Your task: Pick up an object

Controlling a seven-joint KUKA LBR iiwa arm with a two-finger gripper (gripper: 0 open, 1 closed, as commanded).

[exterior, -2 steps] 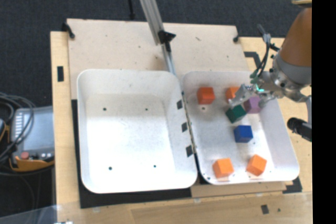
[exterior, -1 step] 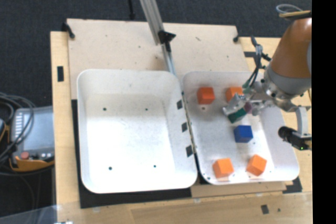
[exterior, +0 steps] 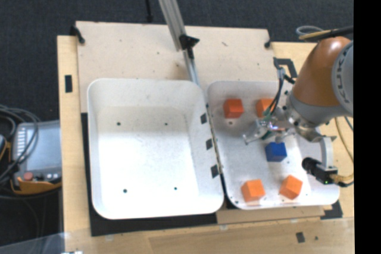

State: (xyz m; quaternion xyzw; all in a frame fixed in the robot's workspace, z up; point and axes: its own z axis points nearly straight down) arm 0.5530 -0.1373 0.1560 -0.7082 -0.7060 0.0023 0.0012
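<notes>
The right bin (exterior: 238, 202) holds several cubes. A blue cube (exterior: 275, 151) lies near its middle. One orange cube (exterior: 233, 107) sits at the bin's far left, and another orange cube (exterior: 263, 106) beside it is partly hidden by the arm. Two more orange cubes (exterior: 253, 190) (exterior: 291, 186) rest near the front rim. My gripper (exterior: 265, 131) hangs low over the bin floor, just above and to the left of the blue cube, with nothing visibly held in it.
The left bin (exterior: 95, 128) stands beside the right one. A slanted aluminium post (exterior: 169, 3) rises behind the bins. The arm's grey and orange wrist (exterior: 318, 83) covers the right bin's far right corner.
</notes>
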